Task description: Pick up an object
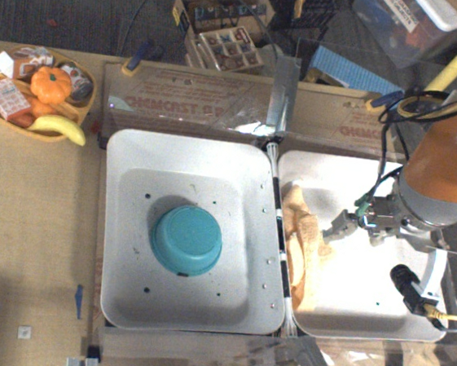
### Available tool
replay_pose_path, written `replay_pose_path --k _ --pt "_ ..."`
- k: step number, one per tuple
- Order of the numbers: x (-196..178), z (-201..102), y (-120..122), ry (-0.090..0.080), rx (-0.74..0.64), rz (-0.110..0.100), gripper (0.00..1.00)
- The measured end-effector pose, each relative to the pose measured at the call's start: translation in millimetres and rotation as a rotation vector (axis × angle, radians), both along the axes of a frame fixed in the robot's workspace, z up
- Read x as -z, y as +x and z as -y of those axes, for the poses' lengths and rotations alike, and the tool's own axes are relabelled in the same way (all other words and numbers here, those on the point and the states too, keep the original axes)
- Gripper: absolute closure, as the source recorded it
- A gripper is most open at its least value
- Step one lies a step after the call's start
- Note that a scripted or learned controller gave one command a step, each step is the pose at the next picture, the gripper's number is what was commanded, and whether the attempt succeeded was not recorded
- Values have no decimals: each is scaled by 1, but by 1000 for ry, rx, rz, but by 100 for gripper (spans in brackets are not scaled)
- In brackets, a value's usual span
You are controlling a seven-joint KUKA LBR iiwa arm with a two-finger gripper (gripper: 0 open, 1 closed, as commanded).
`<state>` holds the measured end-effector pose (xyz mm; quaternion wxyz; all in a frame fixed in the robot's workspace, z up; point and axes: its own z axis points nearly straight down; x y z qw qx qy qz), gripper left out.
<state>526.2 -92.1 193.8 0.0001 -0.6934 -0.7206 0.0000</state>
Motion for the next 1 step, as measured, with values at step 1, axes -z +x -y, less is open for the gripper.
replay_pose_path --k 1 --pt "72 1 15 1 118 -2 0"
